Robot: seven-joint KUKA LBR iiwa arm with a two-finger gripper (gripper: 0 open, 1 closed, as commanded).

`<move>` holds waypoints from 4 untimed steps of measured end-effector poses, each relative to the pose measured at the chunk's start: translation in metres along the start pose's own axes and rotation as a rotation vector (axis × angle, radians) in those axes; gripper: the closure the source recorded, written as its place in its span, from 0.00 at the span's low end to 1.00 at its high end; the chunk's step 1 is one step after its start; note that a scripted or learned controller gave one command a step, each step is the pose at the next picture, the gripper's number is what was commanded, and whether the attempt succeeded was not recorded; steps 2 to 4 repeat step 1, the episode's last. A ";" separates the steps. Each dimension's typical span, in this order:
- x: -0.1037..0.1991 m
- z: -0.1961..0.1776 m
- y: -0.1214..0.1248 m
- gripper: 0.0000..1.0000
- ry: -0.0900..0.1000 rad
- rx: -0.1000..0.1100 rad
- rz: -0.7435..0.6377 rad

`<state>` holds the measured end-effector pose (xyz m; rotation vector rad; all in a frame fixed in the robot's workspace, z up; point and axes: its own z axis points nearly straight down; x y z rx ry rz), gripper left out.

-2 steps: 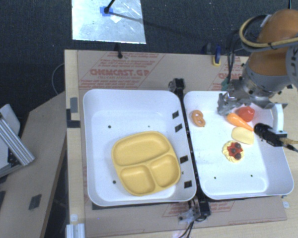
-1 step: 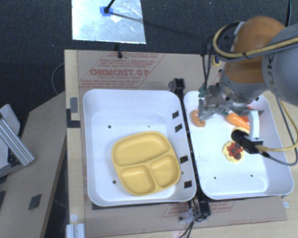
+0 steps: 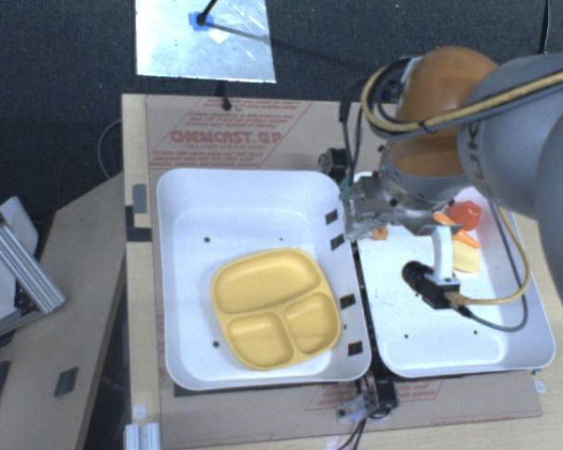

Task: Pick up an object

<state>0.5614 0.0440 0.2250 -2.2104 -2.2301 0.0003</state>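
Camera view — saw gripper (image 3: 358, 219) at right bin's (image 3: 450, 345) back-left corner, grip state untellable — red piece (image 3: 466, 216) nearer right edge.

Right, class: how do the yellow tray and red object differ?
The yellow tray is far larger than the red object. The tray lies fully visible in the view's left bin; the red object sits in the right bin, partly hidden by the arm. Both rest in white bins.
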 end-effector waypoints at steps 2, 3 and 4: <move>0.052 -0.007 -0.015 1.00 0.001 -0.001 -0.001; 0.052 -0.007 -0.015 1.00 0.001 -0.001 -0.001; 0.052 -0.007 -0.015 1.00 0.001 -0.001 -0.001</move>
